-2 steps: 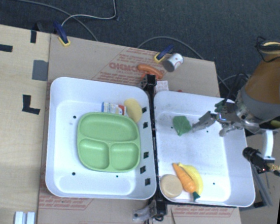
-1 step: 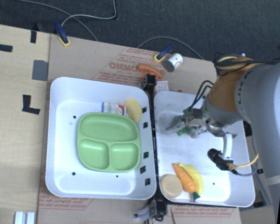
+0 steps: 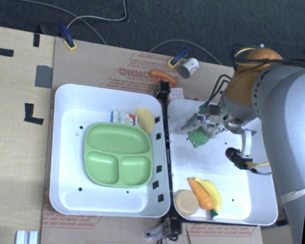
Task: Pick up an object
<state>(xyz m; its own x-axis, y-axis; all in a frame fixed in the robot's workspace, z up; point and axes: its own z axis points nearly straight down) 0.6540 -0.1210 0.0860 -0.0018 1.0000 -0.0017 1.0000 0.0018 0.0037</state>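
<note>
Cardboard-topped bench (image 3: 93, 66) | dark carpet (image 3: 156, 7) behind | pincer (image 3: 205, 125) over green object (image 3: 198, 138), grip unclear

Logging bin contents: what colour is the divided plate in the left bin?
Light green; the divided plate shows clearly in the camera view.

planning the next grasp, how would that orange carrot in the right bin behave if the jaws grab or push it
The carrot looks like smooth toy plastic, so probably light and stiff, maybe slippery. Its tapered, rounded body might roll or pivot when pushed. It lies against the banana and near the tan round piece, so a push would likely shift those too.
</note>
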